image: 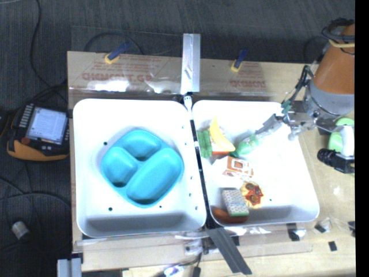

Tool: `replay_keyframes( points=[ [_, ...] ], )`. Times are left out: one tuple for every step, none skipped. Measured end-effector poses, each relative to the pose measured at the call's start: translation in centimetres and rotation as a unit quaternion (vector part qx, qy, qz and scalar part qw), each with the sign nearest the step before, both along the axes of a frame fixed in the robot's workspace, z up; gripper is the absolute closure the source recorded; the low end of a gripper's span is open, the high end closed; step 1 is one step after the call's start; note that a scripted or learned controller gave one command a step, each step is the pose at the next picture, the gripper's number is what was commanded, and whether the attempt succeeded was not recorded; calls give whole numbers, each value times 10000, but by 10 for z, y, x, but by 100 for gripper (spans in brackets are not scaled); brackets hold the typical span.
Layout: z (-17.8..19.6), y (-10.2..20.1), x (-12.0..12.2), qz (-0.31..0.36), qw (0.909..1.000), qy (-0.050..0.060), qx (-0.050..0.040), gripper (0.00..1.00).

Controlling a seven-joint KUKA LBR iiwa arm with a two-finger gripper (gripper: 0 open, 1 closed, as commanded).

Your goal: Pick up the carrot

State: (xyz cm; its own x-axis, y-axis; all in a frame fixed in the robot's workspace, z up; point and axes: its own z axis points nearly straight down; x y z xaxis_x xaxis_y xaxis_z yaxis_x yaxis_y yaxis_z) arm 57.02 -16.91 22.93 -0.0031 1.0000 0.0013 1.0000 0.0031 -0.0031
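Note:
The carrot (219, 151) lies in the right bin (300, 172) near its left wall. Its orange body is partly covered by a yellow wedge (217, 134), and its green top (204, 143) points toward the divider. My gripper (258, 136) reaches in from the right at a slant, low over the bin's middle. Its tip is just right of a small green rounded toy (245, 148), a short way right of the carrot. Nothing orange is at the tip.
In the same bin lie a small printed card (238, 167), a red-and-yellow pizza-like piece (252, 193), a checkered green block (233, 200) and a brown sausage shape (221, 214). The left bin (86, 172) holds a blue divided plate (142, 166).

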Motion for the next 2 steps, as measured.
replay_keyframes(
  points=[
    [8,1,0,10,10000,9,10,100],
    [8,1,0,10,10000,10,9,0]
  ],
)
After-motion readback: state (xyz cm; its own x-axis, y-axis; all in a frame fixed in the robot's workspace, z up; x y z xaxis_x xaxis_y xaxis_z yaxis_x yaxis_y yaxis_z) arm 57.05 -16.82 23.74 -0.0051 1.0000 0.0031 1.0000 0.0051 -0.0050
